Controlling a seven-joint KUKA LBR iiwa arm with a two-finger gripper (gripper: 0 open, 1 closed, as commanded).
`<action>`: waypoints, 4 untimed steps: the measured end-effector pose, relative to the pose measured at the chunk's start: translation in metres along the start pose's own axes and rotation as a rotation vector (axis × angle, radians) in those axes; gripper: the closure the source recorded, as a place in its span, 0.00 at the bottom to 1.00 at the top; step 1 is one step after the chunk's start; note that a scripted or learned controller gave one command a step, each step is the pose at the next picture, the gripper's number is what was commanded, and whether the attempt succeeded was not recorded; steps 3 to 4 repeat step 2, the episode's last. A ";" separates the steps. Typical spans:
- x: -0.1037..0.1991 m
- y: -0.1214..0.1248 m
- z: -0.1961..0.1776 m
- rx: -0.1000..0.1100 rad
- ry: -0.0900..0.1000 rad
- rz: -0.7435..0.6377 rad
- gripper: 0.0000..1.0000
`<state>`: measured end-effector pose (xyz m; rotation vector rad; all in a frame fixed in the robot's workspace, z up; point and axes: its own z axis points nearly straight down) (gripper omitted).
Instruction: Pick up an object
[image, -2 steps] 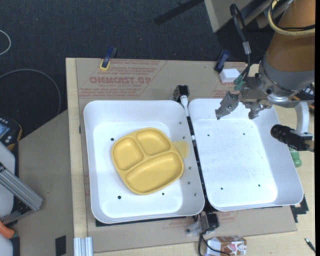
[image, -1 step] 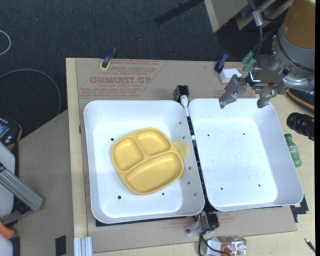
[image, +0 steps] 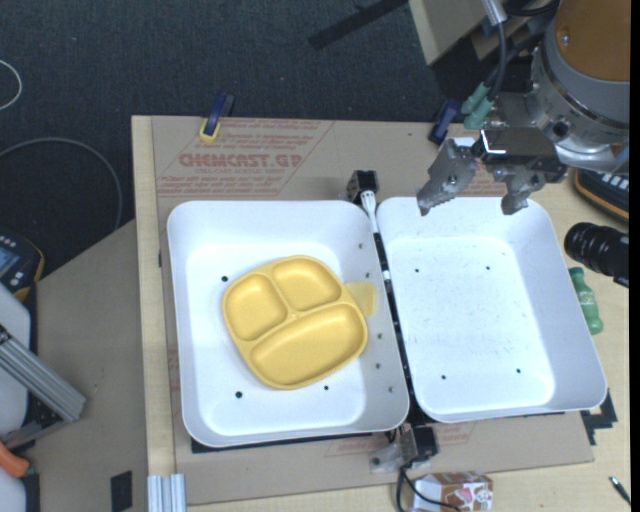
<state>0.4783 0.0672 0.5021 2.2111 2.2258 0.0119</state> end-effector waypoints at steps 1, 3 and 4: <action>-0.002 0.002 -0.007 0.002 -0.003 0.005 1.00; 0.001 -0.001 0.106 0.020 -0.004 0.008 1.00; 0.001 -0.001 0.106 0.020 -0.004 0.008 1.00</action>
